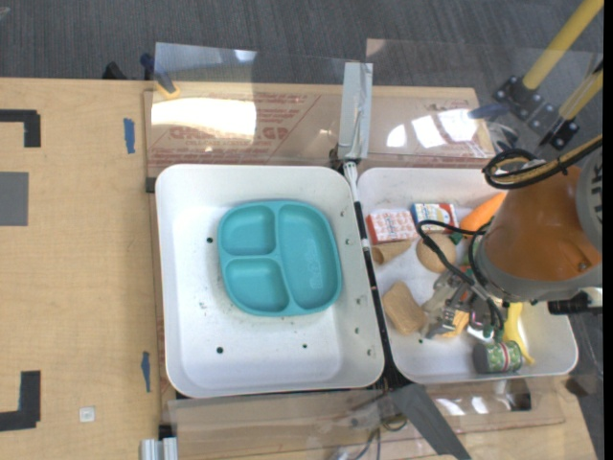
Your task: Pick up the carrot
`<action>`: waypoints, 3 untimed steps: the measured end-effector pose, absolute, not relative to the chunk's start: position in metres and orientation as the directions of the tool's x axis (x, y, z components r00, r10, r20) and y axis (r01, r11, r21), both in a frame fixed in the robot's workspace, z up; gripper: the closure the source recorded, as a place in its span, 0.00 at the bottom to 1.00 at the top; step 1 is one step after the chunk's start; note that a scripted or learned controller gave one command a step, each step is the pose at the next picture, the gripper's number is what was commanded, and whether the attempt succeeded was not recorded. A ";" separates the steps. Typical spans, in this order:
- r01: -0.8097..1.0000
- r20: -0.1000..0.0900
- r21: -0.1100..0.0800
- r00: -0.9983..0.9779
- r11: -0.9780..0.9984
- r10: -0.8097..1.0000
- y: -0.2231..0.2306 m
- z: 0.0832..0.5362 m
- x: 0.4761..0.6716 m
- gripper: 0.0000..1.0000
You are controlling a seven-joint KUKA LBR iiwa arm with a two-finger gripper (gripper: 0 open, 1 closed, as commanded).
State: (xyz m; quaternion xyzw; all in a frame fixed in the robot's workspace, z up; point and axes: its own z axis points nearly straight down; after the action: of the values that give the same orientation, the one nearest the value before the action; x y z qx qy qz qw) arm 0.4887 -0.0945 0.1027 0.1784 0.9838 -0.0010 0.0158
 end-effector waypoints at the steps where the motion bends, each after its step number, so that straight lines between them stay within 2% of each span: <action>1: 0.115 -0.004 0.000 -0.993 0.993 0.115 -0.204 0.129 0.487 1.00; 2: 0.113 -0.011 -0.001 -0.994 0.994 0.113 -0.203 0.130 0.489 0.00; 3: -0.173 -0.045 -0.019 -0.984 0.985 -0.173 -0.210 0.114 0.496 0.00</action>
State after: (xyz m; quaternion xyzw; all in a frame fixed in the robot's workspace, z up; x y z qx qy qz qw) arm 0.4962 -0.2097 0.1140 -0.0868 0.9959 -0.0074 0.0230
